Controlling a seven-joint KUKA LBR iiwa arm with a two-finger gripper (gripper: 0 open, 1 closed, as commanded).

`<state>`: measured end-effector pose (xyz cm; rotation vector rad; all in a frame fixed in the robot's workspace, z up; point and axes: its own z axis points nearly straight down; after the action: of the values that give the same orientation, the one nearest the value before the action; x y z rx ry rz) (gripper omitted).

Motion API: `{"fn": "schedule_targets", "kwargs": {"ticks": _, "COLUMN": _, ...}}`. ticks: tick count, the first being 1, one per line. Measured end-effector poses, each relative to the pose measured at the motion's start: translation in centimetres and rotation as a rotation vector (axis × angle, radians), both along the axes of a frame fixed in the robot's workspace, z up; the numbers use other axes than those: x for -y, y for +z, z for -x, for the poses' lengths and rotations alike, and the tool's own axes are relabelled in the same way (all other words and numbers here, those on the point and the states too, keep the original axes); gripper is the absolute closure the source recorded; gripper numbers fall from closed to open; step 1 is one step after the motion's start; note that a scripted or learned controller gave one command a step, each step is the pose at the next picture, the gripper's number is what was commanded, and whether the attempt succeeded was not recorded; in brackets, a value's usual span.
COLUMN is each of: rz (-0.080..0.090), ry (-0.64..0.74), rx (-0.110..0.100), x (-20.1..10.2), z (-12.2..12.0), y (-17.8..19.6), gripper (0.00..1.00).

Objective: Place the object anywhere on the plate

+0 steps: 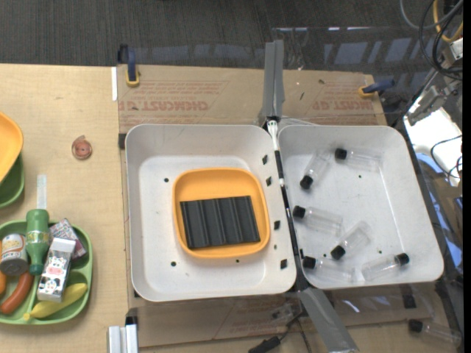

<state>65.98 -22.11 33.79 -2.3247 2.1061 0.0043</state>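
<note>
Orange plate [221, 190] in left bin [147, 212], clear vials [318, 219] in right bin [383, 153]

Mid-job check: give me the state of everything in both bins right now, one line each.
Orange plate: flat in the left bin, right way up.
Dark ribbed block: lying flat on the plate.
Clear vials with black caps: capped, lying on their sides, scattered loose in the right bin; none on the plate.
</note>
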Motion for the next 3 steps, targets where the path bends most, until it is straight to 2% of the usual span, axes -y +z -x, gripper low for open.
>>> {"fn": "schedule_targets", "kwargs": {"ticks": 1, "rz": 0.001, "ry": 0.487, "rx": 0.003, "x": -0.6, "z": 0.4, "y": 3.8, "gripper": 0.00}}
{"fn": "schedule_targets", "kwargs": {"ticks": 2, "rz": 0.002, "ry": 0.807, "rx": 0.003, "x": -1.0, "z": 0.0, "y": -2.0, "gripper": 0.00}}
{"fn": "schedule_targets", "kwargs": {"ticks": 3, "rz": 0.002, "ry": 0.962, "rx": 0.005, "x": -0.3, "z": 0.0, "y": 0.8, "gripper": 0.00}}
